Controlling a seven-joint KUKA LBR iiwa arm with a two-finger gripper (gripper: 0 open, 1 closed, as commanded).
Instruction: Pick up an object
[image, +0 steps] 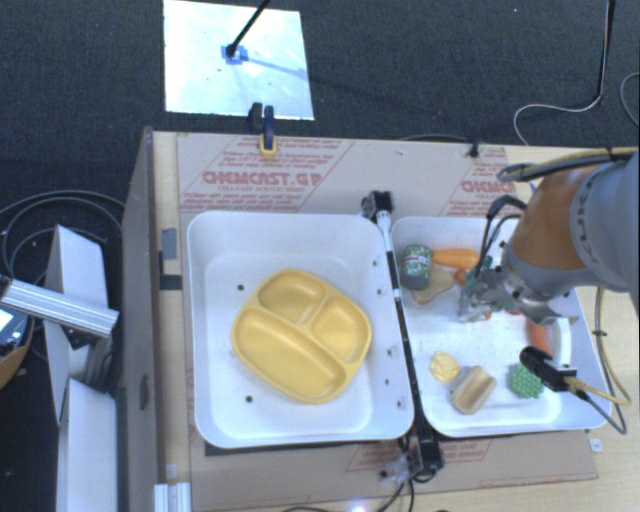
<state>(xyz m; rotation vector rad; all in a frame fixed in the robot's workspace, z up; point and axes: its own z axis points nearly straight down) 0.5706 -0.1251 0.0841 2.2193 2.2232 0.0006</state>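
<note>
Arm: the grey arm with the orange band is reaching in from the right, over the right shallow white plastic bin (578, 425).
Hand: the hand (474, 303) is hanging low over the far middle of the right bin; whether it is spread or pinching I cannot tell.
Objects to pick: a green-labelled can (417, 264) and an orange carrot-shaped piece (455, 257) are lying at the far left of the right bin, just left of the hand; a small yellow lump (444, 367), a tan bread-shaped roll (472, 389) and a knobbly green piece (524, 381) are lying along its near side.
Left bin: the left shallow white bin (215, 300) is holding a smooth yellow plastic tray with three compartments (302, 334).
Tabletop: the brown cardboard sheet (300, 172) is bearing red print, seemingly "CHEMCAST GP".
</note>
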